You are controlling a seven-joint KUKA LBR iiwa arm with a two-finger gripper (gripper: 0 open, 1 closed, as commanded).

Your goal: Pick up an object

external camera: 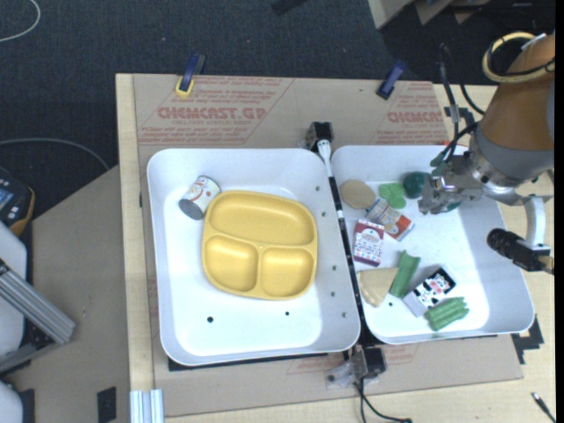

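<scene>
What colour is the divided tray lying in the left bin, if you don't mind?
Yellow. The divided tray shows plainly in the camera view.

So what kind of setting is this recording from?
Most likely a robotics lab bench: two shallow white plastic bins side by side on a clamped cardboard sheet, a yellow divided plastic tray and toy food as props, a grey-and-orange arm reaching in.
</scene>
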